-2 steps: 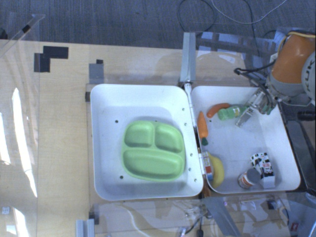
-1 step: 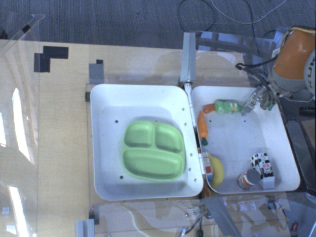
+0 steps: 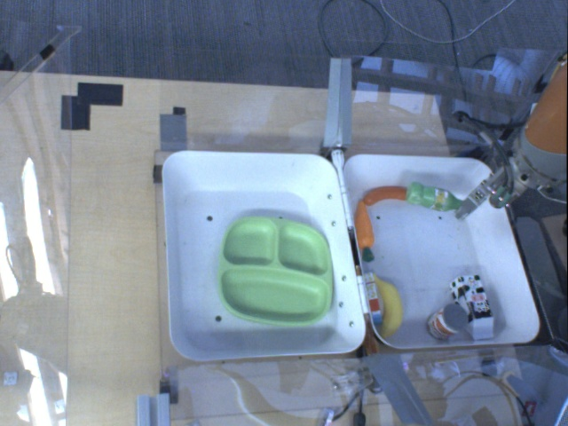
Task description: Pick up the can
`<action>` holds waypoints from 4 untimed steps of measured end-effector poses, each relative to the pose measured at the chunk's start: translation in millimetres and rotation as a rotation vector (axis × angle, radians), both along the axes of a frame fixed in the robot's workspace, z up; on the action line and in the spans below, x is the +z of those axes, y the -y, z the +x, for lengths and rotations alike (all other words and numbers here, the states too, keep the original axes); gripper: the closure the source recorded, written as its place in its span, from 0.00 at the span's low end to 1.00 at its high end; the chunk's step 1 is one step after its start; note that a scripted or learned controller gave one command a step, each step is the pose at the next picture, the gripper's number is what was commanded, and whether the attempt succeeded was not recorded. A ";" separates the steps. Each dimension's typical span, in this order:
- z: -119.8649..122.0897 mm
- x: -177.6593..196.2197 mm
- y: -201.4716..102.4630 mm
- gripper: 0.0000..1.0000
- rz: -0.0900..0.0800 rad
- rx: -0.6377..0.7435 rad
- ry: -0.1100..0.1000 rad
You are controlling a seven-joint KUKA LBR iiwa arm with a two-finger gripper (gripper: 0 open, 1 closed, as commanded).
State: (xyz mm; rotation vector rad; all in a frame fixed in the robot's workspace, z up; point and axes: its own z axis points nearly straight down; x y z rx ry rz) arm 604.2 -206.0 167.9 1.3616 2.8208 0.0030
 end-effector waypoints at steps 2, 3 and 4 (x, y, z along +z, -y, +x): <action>-4.4 -71.4 -80.5 1.00 0.005 -0.404 -0.004; 60.7 -81.7 -0.2 1.00 0.003 -0.391 -0.002; 63.5 -68.3 -1.5 1.00 0.002 -0.384 0.006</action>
